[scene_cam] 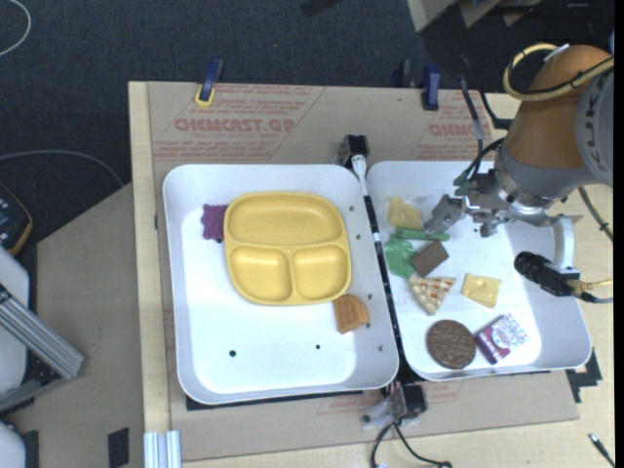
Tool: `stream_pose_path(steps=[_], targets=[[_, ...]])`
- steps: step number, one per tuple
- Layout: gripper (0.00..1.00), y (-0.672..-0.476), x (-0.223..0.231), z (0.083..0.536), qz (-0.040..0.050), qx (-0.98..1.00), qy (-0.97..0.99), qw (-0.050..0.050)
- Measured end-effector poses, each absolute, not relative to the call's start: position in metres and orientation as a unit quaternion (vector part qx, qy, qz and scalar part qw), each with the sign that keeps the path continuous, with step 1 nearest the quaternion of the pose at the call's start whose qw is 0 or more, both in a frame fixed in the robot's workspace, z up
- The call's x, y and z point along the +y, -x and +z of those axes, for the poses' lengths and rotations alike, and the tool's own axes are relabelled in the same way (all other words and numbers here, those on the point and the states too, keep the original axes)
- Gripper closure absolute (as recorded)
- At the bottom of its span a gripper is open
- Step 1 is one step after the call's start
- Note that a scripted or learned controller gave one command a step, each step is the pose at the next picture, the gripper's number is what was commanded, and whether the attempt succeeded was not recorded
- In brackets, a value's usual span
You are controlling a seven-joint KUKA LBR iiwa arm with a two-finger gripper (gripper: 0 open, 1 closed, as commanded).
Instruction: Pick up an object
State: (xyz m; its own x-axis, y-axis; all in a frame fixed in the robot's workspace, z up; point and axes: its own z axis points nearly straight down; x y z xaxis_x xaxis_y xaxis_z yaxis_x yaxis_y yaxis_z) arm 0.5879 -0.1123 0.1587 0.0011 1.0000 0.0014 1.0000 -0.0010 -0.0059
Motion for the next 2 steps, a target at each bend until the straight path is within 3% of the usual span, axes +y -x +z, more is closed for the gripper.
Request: stream_pose_path(steps=[1, 2], targets=[[0.0, -0.589, -0.114, 0.095, 0.0018, -0.707, 0.707, 0.003], [0.0, -0.588, -0.113, 0.084, 0.0008, -0.707, 0.707, 0.002]])
